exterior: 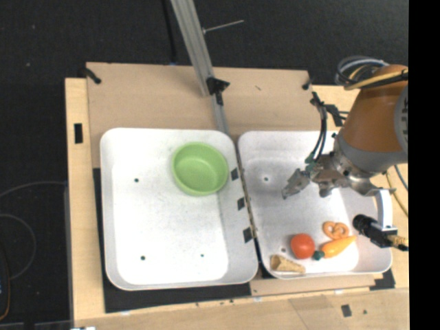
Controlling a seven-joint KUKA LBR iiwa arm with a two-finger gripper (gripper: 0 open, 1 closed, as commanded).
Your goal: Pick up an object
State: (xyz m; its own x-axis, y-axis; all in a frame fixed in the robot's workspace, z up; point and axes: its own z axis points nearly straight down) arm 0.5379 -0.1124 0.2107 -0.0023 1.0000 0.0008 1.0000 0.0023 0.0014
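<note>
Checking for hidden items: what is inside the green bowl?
The round green plastic bowl in the left white bin shows just its own green bottom and far inner wall. Its near inner wall is hidden behind the rim.

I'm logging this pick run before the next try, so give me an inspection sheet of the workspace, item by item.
Surface: tan bench bearing two shallow white bins side by side, the left bin and the right bin.
Job's things: in the right bin's near corner lie a red tomato, an orange carrot, a pretzel and a tan wedge; a green bowl sits in the left bin.
Clutter: nothing seen.
Gripper: the gripper hangs over the right bin's middle, apart from the items; nothing seen between its fingers.
Cables: wires run along the arm's wrist.
Surroundings: dark floor, and a metal post slanting up from between the bins.
</note>
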